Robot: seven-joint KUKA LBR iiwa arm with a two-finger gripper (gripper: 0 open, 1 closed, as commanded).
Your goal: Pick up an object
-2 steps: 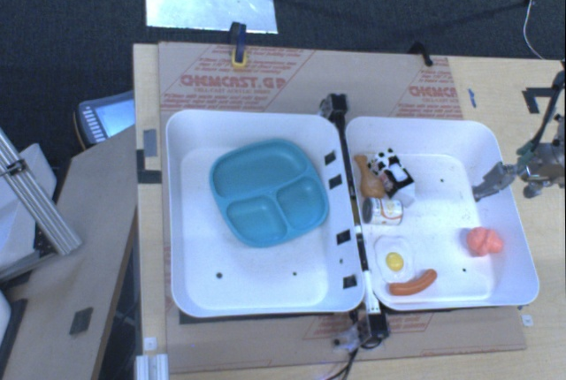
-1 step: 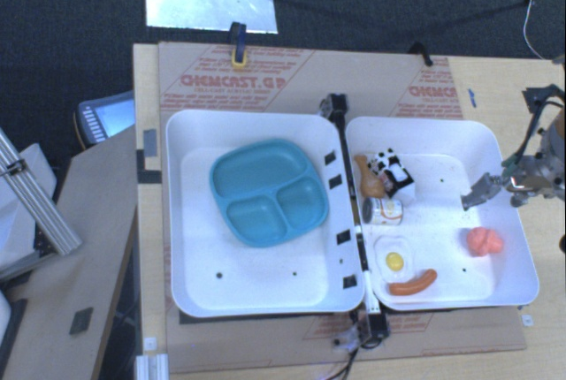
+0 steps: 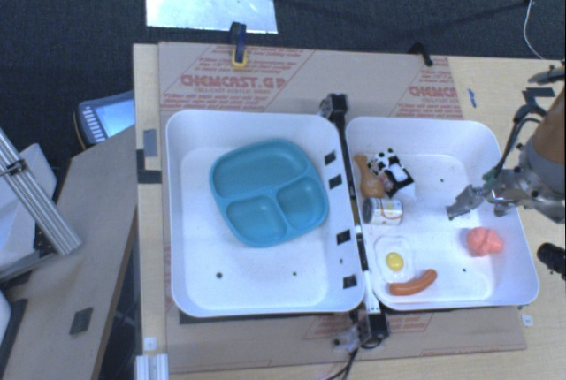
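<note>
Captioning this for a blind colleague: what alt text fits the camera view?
A robot gripper hovers over the right bin, above a pink toy, sausage and fried egg. The left bin holds a blue divided tray.

**Red lettering on the board under the bins**

From where I stand, the only print I can read is on the tan board (image 3: 301, 73) that lies on the desk beneath the two white bins. Red block letters spell "CHEMCAST" at its far left stretch, followed by what looks like "GP". The same red word shows again near the far right corner, partly cut off by the bin's edge. The small can (image 3: 383, 210) in the right bin carries a label, too small to read.
</note>
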